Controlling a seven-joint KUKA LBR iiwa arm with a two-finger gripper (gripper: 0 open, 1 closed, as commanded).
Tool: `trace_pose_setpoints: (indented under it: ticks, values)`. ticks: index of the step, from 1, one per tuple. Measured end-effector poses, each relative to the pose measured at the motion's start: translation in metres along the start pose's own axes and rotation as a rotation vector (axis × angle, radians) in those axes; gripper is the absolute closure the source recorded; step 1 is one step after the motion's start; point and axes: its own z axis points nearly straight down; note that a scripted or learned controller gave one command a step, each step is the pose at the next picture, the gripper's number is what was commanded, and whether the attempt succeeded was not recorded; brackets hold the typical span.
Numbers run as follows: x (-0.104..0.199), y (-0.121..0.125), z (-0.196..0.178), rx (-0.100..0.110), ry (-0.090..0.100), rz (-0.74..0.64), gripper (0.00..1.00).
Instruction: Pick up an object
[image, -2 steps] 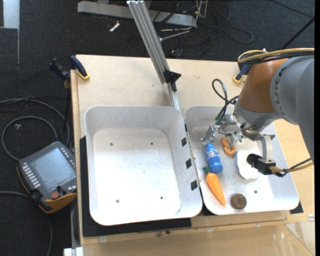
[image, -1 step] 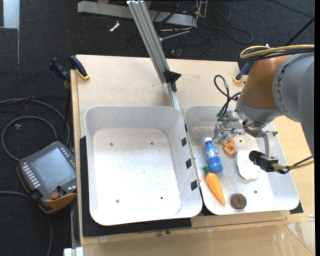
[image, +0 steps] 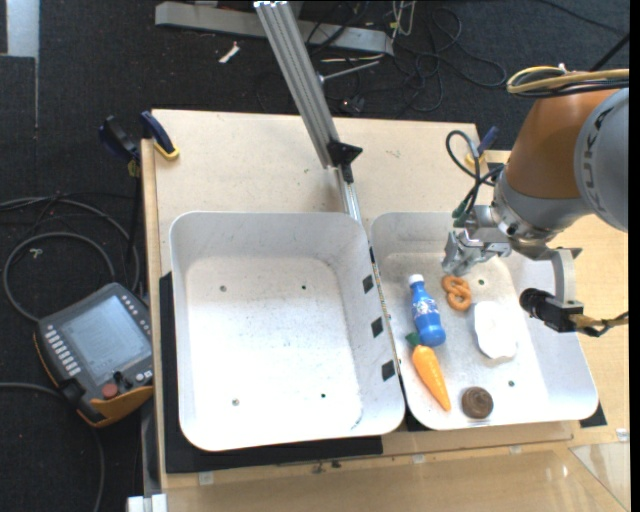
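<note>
One blue bottle (image: 427, 312) beside orange carrot (image: 431, 375); label unreadable.

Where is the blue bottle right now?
The blue bottle lies in the right bin, near its left wall, between the pretzel and the carrot.

One fixed overhead camera, slanted down over both white bins (image: 200, 235).

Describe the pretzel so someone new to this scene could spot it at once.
Look in the right bin, the one holding all the items. Near its upper middle, just below the claw, lies the pretzel, right of the blue bottle. It is the only small, looped, orange-brown piece with holes; the carrot is long and solid.
</note>
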Motion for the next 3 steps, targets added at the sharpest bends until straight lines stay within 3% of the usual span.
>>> trace_pose_setpoints:
  ticks: [1,3]
  values:
    - [0.000,0.000,0.001,0.005,0.001,-0.001,1.00]
    - [0.119,-0.015,-0.023,0.006,0.004,-0.011,1.00]
